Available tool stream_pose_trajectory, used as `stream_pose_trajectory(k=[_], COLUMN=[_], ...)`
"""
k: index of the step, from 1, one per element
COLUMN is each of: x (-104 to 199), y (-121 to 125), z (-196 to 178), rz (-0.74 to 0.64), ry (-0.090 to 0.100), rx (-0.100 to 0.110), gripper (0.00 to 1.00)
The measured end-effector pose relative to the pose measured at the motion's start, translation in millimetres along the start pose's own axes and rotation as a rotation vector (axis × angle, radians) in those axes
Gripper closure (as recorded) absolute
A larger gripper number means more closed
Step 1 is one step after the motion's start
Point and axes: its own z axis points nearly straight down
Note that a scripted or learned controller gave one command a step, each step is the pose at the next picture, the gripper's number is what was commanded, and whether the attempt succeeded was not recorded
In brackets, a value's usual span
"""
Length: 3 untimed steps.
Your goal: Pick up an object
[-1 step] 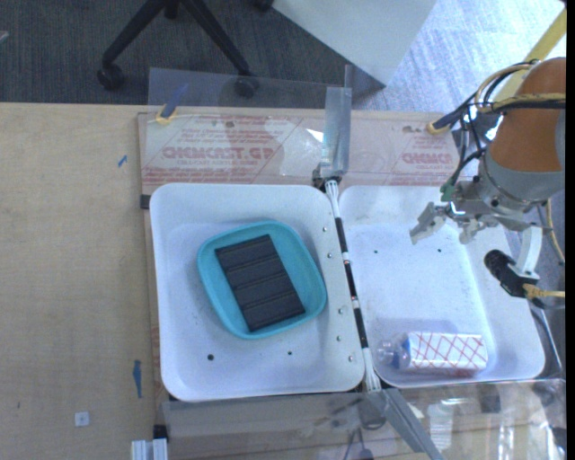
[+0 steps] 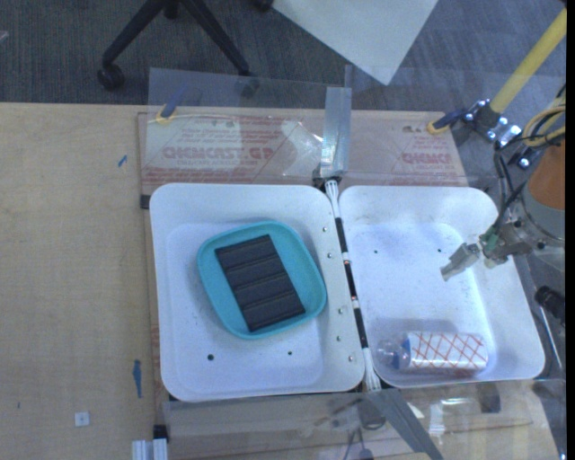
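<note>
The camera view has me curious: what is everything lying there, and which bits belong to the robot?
White bins: two, white, side by side on the bench; left bin, right bin.
Dish: one, teal, in the left bin, middle.
Ridged block: one, dark grey, lying on the dish.
Bottle: one, clear with a red criss-cross label, on its side at the right bin's near edge.
Bench: one, light wood, under both bins.
Office chair base: one, black, on the floor at top left.
Tool: one, grey, over the right bin's right part, holding nothing that I can see.
Arm: one, orange band showing, at the right edge.
</note>
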Motion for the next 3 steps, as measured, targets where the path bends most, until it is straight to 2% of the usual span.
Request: stream_pose_trajectory(k=[1, 2, 3], x=[51.2, 10.2, -7.9], y=[-36.9, -28.5, -72.3], z=[87.3, 87.6, 36.8], rz=[-0.300, 0.013, 0.361], ry=[-0.004, -0.005, -0.003], rx=[-0.007, -0.009, -0.002], gripper=[0.00, 0.00, 0.00])
